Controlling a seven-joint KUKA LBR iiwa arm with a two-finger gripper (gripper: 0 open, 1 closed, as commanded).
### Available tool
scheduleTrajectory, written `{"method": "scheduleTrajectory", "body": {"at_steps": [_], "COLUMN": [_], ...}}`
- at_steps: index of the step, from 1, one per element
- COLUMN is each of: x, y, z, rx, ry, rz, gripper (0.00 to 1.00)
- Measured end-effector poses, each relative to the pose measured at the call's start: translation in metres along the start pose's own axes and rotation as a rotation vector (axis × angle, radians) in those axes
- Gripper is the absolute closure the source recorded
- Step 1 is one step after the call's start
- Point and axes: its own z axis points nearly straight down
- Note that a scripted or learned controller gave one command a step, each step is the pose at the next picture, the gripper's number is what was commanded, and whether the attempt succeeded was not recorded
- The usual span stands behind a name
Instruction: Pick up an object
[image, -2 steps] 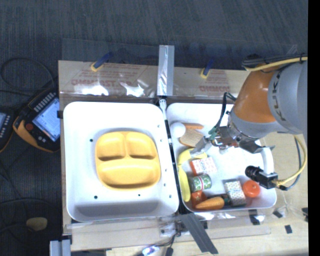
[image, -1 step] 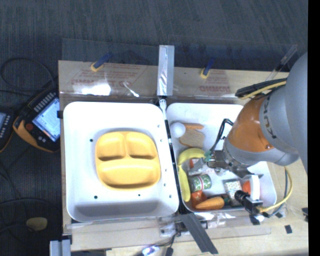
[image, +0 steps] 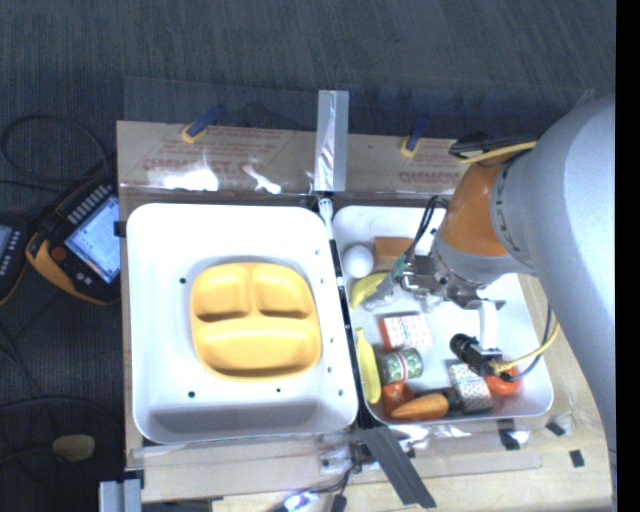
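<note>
Objects for picking are crowded in the right bin (image: 535, 330): a white ball (image: 358, 261) at its upper left, a banana (image: 367, 290) beside the left wall, a red-and-white carton (image: 406, 328) in the middle, a green-labelled can (image: 402, 365) below it, and a carrot (image: 420, 406) along the lower edge. The left bin (image: 150, 300) is occupied by a yellow divided tray (image: 256, 316), with bare white floor kept around it. The gripper (image: 440, 285) is seen at the right bin's centre above the carton; whether it is spread or pressed together cannot be told. Little open floor is left there.
</note>
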Motion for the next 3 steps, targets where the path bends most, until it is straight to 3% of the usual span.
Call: {"method": "scheduleTrajectory", "body": {"at_steps": [1,2,3], "x": [-0.013,-0.014,0.063], "y": [0.091,0.089,0.085], "z": [0.004,-0.004,-0.094], "rx": [0.035,0.043,0.01], "ry": [0.006,0.0,0.002], "rz": [-0.023,-0.022,-0.051], "gripper": [0.0,1.0,1.0]}}
